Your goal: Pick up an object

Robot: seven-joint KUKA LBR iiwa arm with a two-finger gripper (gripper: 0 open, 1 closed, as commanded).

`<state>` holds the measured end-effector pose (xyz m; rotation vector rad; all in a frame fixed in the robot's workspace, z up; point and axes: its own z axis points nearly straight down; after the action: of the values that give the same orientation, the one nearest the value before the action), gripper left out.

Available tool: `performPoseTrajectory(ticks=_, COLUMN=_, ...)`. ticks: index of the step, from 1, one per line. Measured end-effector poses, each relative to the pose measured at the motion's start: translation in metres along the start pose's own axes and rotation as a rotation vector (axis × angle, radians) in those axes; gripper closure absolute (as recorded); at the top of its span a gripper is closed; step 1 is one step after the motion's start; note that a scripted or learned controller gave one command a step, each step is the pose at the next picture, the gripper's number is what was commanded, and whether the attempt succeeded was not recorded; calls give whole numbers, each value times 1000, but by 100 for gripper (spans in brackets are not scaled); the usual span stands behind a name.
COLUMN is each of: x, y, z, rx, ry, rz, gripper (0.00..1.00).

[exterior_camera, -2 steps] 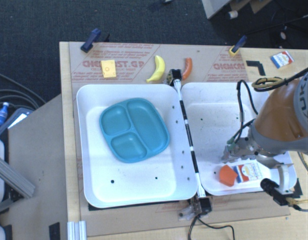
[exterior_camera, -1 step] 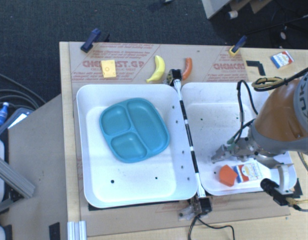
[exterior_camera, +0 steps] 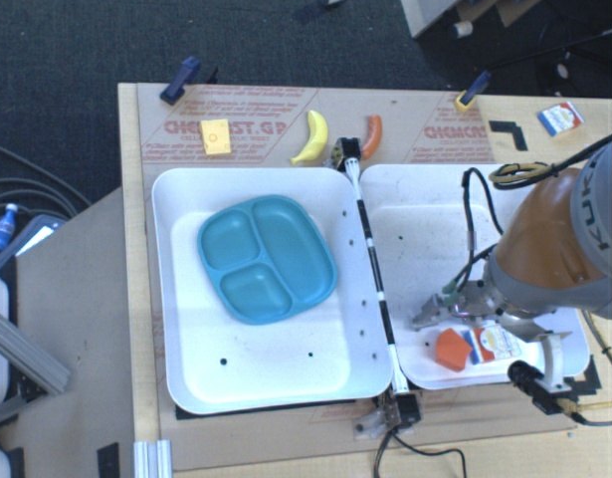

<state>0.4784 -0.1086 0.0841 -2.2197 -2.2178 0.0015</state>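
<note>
The right-hand bin [exterior_camera: 405, 207] is the landmark. Beside it, in the left-hand bin [exterior_camera: 176, 267], a blue divided plate [exterior_camera: 268, 257] lies flat near the middle — well apart from the work. The arm [exterior_camera: 549, 237] leans over the right-hand bin's near end; its gripper [exterior_camera: 455, 307] hangs there, grip unreadable from above. Just beneath, an orange block [exterior_camera: 451, 350] sits against a small printed carton [exterior_camera: 493, 345], tight to the near rim — little room to approach except from the bin's bare far half.
</note>
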Motion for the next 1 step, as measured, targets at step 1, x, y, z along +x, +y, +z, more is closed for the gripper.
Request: performPoseTrajectory(ticks=1, x=0, y=0, z=-10, rx=-2, ry=-1, rz=1, gripper=100)
